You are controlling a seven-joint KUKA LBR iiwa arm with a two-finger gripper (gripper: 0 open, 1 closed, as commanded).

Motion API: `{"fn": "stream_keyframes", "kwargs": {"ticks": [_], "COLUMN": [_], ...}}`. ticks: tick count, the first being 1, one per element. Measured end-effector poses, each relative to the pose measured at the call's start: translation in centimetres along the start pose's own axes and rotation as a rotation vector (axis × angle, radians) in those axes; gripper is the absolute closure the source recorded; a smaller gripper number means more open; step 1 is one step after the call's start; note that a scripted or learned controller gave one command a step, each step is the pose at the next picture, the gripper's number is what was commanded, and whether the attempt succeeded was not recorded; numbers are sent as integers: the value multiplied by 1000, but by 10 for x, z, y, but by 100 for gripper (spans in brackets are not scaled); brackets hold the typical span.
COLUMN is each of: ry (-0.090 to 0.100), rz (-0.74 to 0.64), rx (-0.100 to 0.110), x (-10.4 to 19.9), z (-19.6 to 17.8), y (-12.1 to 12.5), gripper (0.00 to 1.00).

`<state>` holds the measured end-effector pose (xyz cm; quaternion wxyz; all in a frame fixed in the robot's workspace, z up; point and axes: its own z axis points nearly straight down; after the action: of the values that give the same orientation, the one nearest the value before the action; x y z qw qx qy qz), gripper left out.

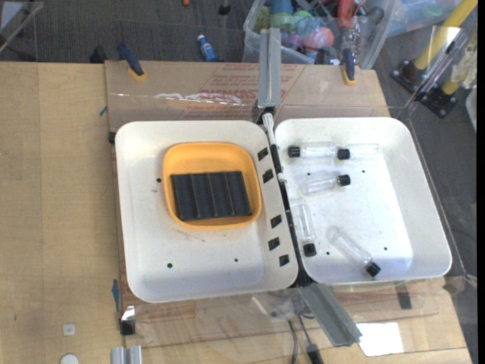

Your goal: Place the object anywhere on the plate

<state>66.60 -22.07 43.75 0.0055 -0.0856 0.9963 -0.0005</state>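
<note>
An orange plate (212, 158) sits in the left white bin (144, 241), with a black ridged insert (211, 195) lying on it. The right white bin (409, 203) holds several clear plastic tubes with black caps: one along the back (318, 152), one just below it (326, 182), one upright near the divider (305, 230) and one at the front (355, 252).
A metal divider bar (268, 82) runs between the bins, with black clips down the seam (274, 222). A clear box of colourful toys (318, 14) stands behind the bench. Blue clamps (133, 65) hold the cardboard at the back.
</note>
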Motion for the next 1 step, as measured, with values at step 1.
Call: {"fn": "stream_keyframes", "kwargs": {"ticks": [1], "ry": [0], "rz": [-235], "rx": [0], "x": [-2], "z": [0], "y": [0], "gripper": [100]}}
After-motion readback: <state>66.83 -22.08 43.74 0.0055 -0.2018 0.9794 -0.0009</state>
